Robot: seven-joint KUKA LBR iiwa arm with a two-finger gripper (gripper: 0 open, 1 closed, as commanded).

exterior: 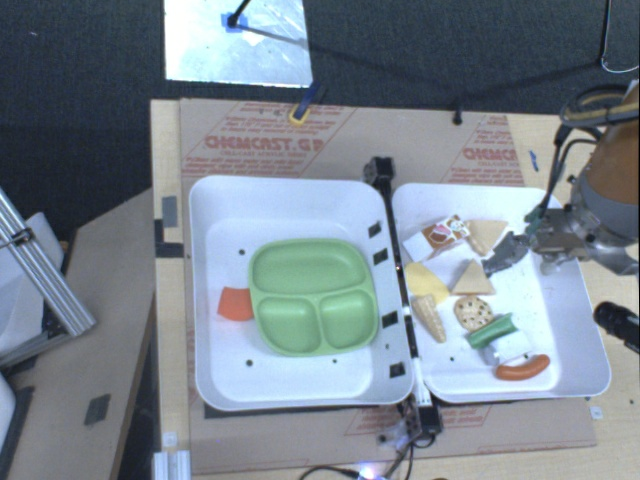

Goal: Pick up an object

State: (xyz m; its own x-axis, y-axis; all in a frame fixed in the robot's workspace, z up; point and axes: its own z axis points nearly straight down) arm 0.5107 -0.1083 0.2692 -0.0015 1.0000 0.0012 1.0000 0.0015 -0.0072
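The right bin (570, 298) holds several toy foods. A red-and-white packet (445, 233) and a tan bread slice (487, 235) lie at the back. A tan wedge (472, 279), a yellow piece (425, 281), a corn cob (430, 318) and a cookie (471, 312) sit in the middle. At the front are a green piece (490, 329), a white piece (513, 346) and a red sausage (522, 368). My gripper (515, 244) hangs over this bin's right half, just right of the bread slice and above the wedge. Nothing shows in its grasp.
The left bin (215, 218) bears a green divided plate (312, 296) with a small orange piece (236, 304) to its left. A black clip divider (392, 268) joins the two bins. A shiny sheet (238, 28) lies beyond the bench.
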